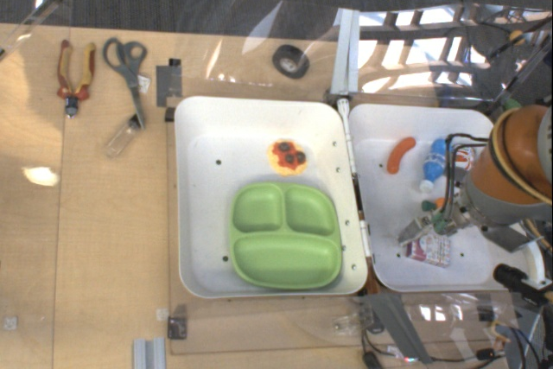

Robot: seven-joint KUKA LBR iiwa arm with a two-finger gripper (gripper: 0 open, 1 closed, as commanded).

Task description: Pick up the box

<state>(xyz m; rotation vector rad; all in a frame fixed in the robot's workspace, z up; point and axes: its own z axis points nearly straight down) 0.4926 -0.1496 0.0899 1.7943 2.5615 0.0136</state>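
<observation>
A small flat box [429,252], white with maroon print, lies near the front edge of the right bin [380,143]. My gripper [425,228] hangs low over the bin, right at the box's upper left edge, and may be touching it. The grey arm with its orange band [517,160] comes in from the right and hides the bin's right side.
An orange sausage-shaped toy [399,155] and a blue-and-white bottle [434,163] lie further back in the right bin. The left bin [199,186] holds a green divided tray [285,235] and a small pizza toy [288,155]. Pliers [73,75] and scissors [128,69] lie on the bench at left.
</observation>
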